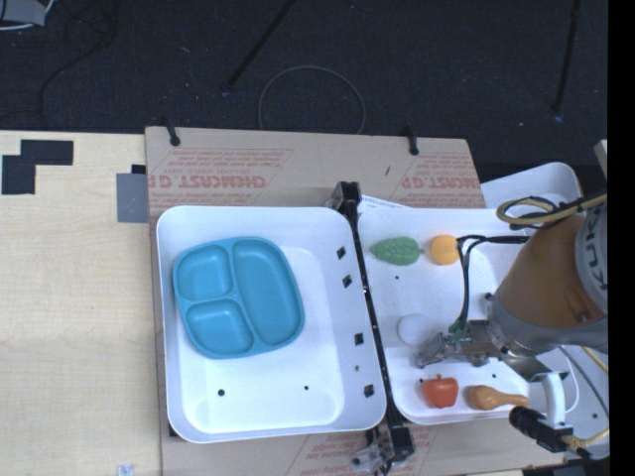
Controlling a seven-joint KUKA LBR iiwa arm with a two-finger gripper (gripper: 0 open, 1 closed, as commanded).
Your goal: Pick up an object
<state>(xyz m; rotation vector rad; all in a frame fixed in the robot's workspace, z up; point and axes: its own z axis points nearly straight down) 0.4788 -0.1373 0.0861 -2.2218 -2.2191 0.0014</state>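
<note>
Reaching in from the right over the right bin (476,251), arm (546,286) showing its orange band above the wrist. Hand (437,350) hanging low over the front part of that bin, fingers pointing left toward the divider between the bins. Finger gap not resolving at this angle, so can't tell how far open; nothing visibly sitting between the fingers. Sitting just below the hand near the front wall: red tomato-like object (440,392), apart from the fingers as far as visible. Lying just right of it: tan drumstick-shaped object (491,397), close to but not clearly touching the red one. Resting just up-left of the hand on the bin floor: small white ball (411,327), hard to separate from the white surface. Lying near the back wall, well apart from the hand: green leaf-shaped object (397,251), with orange round object (444,250) just beside it on the right. Holding a blue three-compartment plate (238,296) in its back-left part: left bin (258,405). Sitting side by side on a cardboard sheet (308,172) atop the light wood bench (69,315): both bins. Running from the arm across the right bin's back area: black cable (466,266).
</note>
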